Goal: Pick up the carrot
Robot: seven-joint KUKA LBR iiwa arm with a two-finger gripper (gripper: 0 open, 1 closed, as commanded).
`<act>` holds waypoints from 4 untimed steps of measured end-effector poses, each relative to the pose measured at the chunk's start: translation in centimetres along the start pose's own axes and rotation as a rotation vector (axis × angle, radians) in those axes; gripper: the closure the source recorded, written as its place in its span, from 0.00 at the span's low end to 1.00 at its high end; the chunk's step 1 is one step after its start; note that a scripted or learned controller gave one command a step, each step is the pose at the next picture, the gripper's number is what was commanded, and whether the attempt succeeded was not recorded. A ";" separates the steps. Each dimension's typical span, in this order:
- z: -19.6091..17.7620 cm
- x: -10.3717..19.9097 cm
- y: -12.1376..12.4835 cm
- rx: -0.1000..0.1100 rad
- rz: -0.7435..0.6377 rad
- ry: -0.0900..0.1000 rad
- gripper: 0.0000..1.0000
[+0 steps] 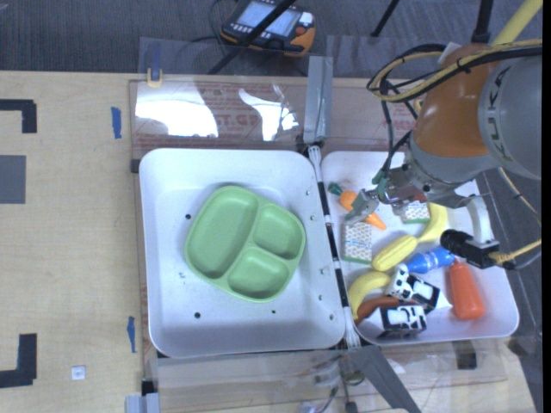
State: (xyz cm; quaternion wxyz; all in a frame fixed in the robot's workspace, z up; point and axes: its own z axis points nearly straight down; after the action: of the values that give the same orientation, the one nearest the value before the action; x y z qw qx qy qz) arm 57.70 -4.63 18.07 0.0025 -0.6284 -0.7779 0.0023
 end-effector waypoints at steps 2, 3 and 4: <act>-0.6 -0.1 0.1 0.004 0.000 0.000 0.00; 0.0 -2.3 3.4 -0.004 -0.014 -0.002 0.00; 0.0 -2.3 3.0 -0.001 -0.021 -0.001 0.00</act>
State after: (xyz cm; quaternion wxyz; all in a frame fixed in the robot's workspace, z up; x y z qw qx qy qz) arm 61.15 -6.27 18.09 0.0020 -0.6202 -0.7844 0.0020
